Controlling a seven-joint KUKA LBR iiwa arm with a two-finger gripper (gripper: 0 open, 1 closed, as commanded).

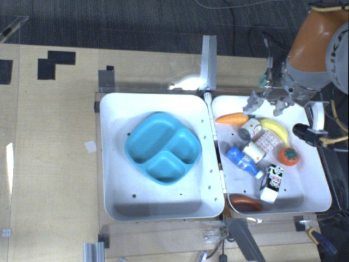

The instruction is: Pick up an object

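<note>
Overhead slanted view of two shallow white bins side by side. Left bin bears a blue divided plate, its three compartments bare. Right bin holds the candidate objects: a toy carrot near the dividing wall at the far end, a yellow banana beside it, a small can between them, a printed white carton, a blue bottle, an orange-red tomato-like fruit, a black-and-white box and a dark reddish-brown item at the near wall. Gripper hangs above the far end of the right bin, over carrot and banana, fingers spread apart with nothing between them. Nearest targets, judged from this frame: the banana and carrot, probably light, stiff, smooth plastic. Either would likely be best taken across its narrow middle, since the curved, tapering skin could slip from the pads and crowding neighbours leave little room.
</note>
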